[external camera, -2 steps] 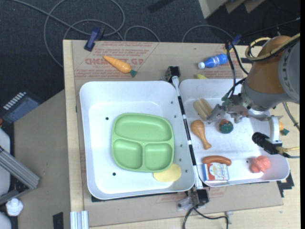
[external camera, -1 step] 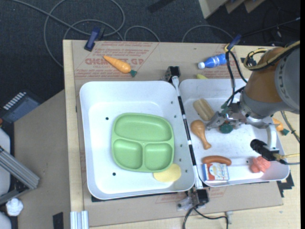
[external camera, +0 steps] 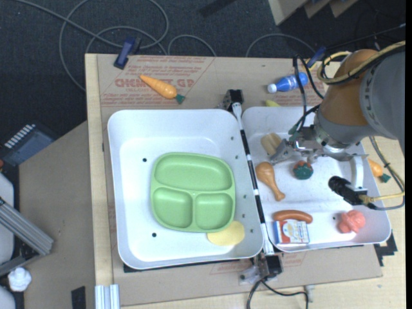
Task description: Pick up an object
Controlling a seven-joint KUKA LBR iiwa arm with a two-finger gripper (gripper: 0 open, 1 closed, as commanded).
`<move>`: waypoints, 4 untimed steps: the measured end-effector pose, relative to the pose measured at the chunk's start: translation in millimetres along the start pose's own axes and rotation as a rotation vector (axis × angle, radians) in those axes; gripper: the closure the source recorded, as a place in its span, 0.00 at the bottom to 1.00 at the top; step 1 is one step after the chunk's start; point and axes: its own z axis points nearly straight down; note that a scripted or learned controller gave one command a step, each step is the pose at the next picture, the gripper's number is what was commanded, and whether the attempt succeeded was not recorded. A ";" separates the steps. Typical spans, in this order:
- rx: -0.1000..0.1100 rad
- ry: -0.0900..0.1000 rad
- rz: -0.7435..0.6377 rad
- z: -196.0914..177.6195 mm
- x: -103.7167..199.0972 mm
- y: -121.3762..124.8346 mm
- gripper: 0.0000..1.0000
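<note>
Right bin [external camera: 380,232] crowded with toys; green tray [external camera: 192,190] fills the left bin.

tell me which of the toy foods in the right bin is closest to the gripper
The small green and red round toy, lying right below the gripper. The drumstick, sausage and pink piece lie farther off.

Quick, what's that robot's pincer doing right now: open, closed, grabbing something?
Pincer: cannot be told; it hangs low in the right bin, just above a small green and red toy.
</note>
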 end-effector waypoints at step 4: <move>0.003 0.001 0.001 7.8 -17.7 -24.6 1.00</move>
